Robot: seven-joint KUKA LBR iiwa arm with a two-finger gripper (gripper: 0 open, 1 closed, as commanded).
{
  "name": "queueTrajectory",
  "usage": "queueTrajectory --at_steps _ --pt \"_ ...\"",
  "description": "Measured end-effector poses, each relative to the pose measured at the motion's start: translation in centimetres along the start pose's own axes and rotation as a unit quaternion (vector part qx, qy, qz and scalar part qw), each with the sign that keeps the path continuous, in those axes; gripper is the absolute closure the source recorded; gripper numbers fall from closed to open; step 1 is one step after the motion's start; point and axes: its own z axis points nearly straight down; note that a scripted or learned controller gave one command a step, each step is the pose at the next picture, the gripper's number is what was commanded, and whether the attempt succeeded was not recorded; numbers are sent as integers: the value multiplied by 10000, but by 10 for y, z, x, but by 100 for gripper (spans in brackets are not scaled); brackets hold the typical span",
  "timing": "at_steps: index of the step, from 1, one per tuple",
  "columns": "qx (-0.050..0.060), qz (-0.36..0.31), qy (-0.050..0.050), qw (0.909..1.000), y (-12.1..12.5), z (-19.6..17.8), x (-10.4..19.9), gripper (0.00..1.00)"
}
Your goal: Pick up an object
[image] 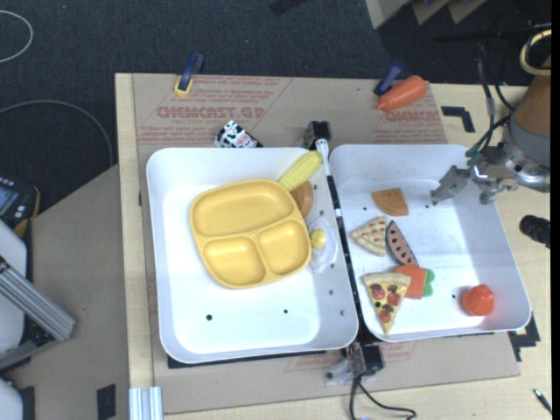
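The gripper [464, 185], fingers spread and empty, hovers right of the orange wedge [390, 201] (approach step); next it must descend onto it.

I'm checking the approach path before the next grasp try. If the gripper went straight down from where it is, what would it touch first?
Likely the bare floor of the right bin. The gripper hangs right of the orange wedge, with no toy under it, though height is hard to judge from this slant.

The brown board [262, 103] under the bins bears red print reading "CHEMCAST GP".
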Motion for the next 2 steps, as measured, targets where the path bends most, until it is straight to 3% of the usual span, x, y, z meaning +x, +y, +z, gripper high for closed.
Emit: queueTrajectory --at_steps 1,2 --pt "2 -4 1 10000 3 63 1 0" --pt "-9 -4 -3 10000 3 88 2 0"
